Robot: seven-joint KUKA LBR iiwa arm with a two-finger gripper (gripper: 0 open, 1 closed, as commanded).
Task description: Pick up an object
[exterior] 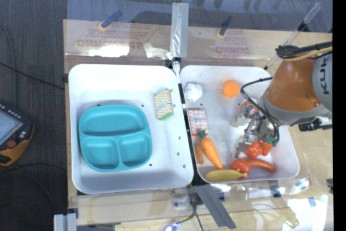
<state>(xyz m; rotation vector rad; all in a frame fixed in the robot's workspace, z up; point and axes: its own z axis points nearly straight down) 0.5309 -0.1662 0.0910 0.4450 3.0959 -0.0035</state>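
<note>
Red plastic toy tomato (258,150) lies unlifted beneath the metal two-finger gripper (251,140), whose state I cannot tell.

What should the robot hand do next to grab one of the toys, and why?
Probably sink a little lower onto the red toy and close there. The gripper hangs in the right bin, just above that toy near the bin's front right corner. Nothing is visibly held, and the carrot and yellow banana lie farther off.
</note>
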